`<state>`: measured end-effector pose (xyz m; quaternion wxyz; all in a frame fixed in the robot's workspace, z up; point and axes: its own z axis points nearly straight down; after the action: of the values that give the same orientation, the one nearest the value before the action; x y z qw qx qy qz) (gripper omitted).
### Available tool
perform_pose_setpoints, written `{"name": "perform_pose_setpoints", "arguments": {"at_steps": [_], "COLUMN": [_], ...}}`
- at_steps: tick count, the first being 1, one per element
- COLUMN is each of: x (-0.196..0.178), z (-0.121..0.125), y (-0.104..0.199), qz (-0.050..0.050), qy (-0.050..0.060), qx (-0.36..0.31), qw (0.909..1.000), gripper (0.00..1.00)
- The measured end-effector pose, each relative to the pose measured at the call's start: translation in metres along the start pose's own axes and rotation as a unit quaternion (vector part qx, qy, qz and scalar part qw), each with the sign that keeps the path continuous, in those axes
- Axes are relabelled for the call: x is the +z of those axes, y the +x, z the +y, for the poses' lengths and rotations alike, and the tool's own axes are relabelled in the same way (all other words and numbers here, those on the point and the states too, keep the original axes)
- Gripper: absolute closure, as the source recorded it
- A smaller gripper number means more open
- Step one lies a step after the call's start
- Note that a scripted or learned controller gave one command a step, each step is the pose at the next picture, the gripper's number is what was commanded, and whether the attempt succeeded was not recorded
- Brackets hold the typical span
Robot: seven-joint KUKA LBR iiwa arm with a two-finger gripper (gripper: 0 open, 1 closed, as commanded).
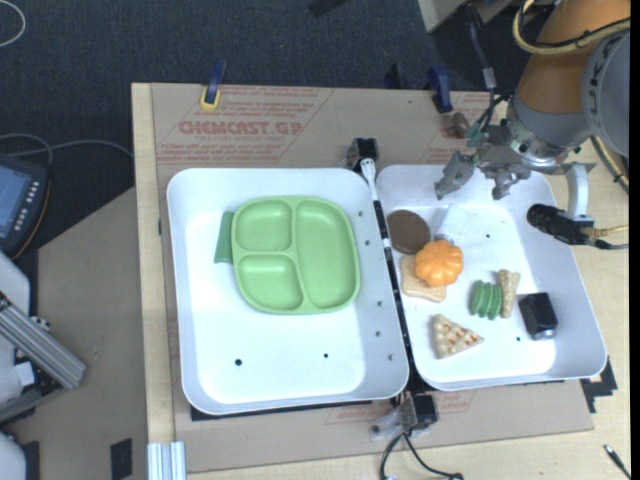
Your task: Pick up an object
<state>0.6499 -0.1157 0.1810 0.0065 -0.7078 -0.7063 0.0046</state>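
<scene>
- Since any object may be picked, the orange pumpkin (439,262) is judged the likeliest target; it is seen near the middle of the right bin (570,353), resting partly on a pale cracker piece (420,283) and just beside a brown disc (408,230).
- The gripper (477,174) is seen above the far end of that bin, its fingers spread apart with nothing between them, well apart from the pumpkin.
- The pumpkin is judged light, probably hollow plastic, stiff and smooth, so slipping out of a shallow pinch is a risk.
- A hold across its rounded middle, along the ribs, is judged safest.
- The flat triangular wedge (455,336), the green beans (487,299) and the black block (538,314) lie nearer the front; being low and thin, they are judged harder to pinch.
- The green divided plate (296,253) is seen in the left bin (200,348).
</scene>
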Motion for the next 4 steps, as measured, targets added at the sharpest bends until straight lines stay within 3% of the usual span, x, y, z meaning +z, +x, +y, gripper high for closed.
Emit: {"name": "perform_pose_setpoints", "arguments": {"at_steps": [1,2,3,4], "x": [-0.009,0.054,0.096,0.081], "z": [0.003,-0.001,0.001,0.003], "y": [0.0,-0.004,-0.003,-0.003], "qz": [-0.001,-0.001,-0.001,-0.001], "qy": [-0.007,-0.004,-0.008,-0.013], "qx": [-0.001,-0.001,0.0,-0.001], "qw": [1.0,1.0,1.0,0.9999], "gripper": [0.0,0.0,0.0,1.0]}}
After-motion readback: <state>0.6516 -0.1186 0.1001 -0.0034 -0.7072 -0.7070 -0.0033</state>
